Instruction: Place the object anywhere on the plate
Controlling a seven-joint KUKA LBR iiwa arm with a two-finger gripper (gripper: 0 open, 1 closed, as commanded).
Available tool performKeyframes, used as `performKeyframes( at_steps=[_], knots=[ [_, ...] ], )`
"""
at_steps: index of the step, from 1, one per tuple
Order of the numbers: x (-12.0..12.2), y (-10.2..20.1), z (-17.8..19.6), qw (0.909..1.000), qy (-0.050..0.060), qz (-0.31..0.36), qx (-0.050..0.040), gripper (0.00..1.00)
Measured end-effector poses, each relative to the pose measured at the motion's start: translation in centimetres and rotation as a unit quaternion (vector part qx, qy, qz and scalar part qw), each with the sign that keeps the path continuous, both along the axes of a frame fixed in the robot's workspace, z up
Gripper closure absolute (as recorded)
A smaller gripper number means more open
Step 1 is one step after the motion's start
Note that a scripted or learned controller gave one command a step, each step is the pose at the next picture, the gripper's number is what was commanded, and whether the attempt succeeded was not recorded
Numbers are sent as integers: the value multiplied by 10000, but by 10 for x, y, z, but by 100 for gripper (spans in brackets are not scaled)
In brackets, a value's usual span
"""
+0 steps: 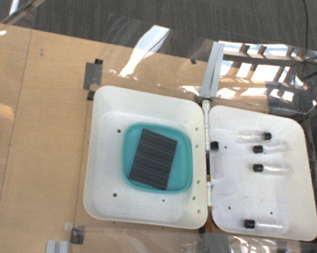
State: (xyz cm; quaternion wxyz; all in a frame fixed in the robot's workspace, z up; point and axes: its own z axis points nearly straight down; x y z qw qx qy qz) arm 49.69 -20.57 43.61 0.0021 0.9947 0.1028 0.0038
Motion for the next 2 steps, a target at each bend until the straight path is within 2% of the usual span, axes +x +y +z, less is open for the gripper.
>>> performKeyframes(
  at_steps=[2],
  knots=[
    [0, 0, 0, 10000, 0, 0, 0, 0]
  ],
)
